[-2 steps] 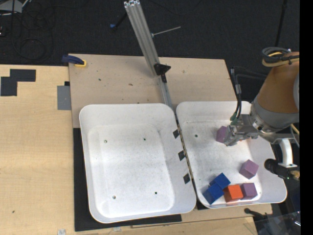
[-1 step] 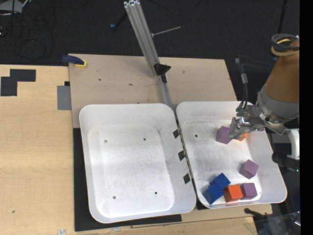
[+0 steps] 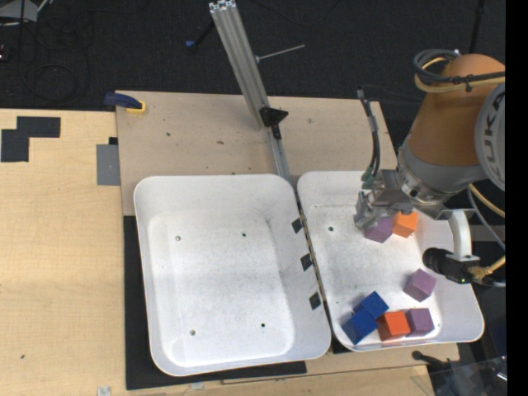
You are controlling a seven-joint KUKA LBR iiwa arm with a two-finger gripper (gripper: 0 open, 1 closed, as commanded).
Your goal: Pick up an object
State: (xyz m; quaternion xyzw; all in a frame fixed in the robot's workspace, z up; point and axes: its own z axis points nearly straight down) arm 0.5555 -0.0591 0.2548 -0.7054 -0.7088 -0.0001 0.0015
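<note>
- The left bin [image 3: 219,271] is a shallow white tray with rounded corners, its floor speckled with small dark marks.
- The right bin [image 3: 346,262] sits just beside it on the table [image 3: 58,246], touching along the shared edge.
- The gripper [image 3: 373,214] hangs over the upper part of the right bin; whether it is clenched or released cannot be told.
- A purple block [image 3: 379,231] lies just under the gripper, with an orange block [image 3: 405,223] touching its right side.
- A second purple block [image 3: 420,285] lies alone further down.
- At the bin's lower edge cluster two blue blocks [image 3: 365,314], an orange block [image 3: 394,325] and a purple block [image 3: 420,321].
</note>
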